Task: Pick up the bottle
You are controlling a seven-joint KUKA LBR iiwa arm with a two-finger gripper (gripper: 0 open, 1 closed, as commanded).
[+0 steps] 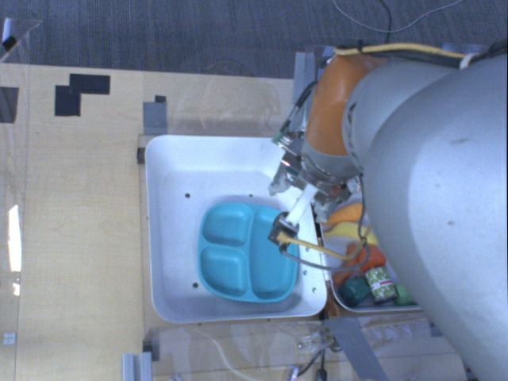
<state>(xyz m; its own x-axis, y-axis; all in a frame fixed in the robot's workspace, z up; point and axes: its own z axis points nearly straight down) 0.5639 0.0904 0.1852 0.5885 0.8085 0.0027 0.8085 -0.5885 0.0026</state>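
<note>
Most of the right bin (381, 309) is covered by the arm (429, 197). The heaped items (357, 254) at its near corner are partly hidden and blurred; the label on a small container (380, 284) cannot be read.

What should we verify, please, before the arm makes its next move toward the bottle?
1. Bottle located: ok. What looks like a small green labelled bottle lies in the right bin.
2. Gripper above bottle: not ok. The gripper is over the left bin, beside the blue plate.
3. Bottle held: not ok. It rests in its bin, apart from the gripper.
4. Room around bottle: not ok. An orange item and a green item crowd it.
5. Rest of right bin: cannot tell. The arm covers it.
</note>
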